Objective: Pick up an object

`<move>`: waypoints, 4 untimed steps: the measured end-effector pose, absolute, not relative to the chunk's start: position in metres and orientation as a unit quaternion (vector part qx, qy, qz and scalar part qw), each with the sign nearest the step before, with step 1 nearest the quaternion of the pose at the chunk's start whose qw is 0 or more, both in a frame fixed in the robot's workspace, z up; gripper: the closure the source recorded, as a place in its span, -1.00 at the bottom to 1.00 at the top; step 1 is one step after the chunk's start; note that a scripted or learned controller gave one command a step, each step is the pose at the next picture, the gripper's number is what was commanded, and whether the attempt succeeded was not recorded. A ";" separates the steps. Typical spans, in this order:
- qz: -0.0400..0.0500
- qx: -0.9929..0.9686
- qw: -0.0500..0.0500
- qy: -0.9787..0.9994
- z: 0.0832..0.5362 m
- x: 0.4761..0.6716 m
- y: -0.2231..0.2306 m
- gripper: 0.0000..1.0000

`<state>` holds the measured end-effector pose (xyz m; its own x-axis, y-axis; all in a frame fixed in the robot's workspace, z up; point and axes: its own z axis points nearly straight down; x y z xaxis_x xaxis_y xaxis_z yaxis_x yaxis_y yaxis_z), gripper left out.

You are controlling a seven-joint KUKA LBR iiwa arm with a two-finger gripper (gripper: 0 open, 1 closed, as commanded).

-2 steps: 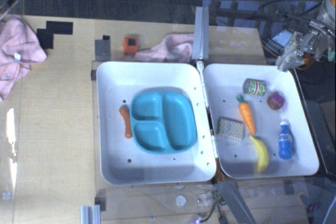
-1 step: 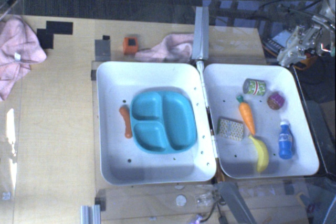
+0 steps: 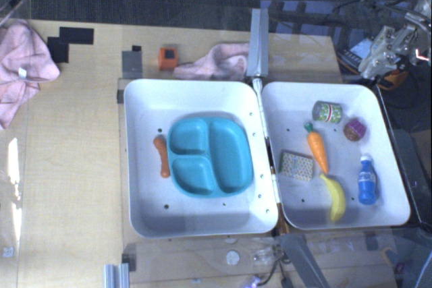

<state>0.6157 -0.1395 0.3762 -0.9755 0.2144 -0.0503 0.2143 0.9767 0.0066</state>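
Here, my jaws (image 3: 395,44) sit at the upper right of the frame, outside the bins, and I cannot tell whether they are spread or pressed together. 2 white bins lie side by side on the counter (image 3: 74,165). The right bin (image 3: 385,212), below and left of my jaws, holds a carrot (image 3: 317,150), a banana (image 3: 334,197), a blue bottle (image 3: 366,180), a green can (image 3: 327,112), a purple object (image 3: 354,129) and a speckled sponge (image 3: 298,165). The left bin (image 3: 145,212) holds a blue divided tray (image 3: 209,155) and an orange stick-shaped item (image 3: 162,155).
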 end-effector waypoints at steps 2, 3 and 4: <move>-0.005 -0.303 0.015 0.953 0.334 0.595 -0.159 1.00; -0.006 -0.678 0.008 0.735 0.391 0.635 -0.135 1.00; -0.007 -0.918 0.005 0.398 0.437 0.601 -0.141 1.00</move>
<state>0.6011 -0.1414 0.4369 0.6838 -0.7296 0.0090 -0.7295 -0.6839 -0.0154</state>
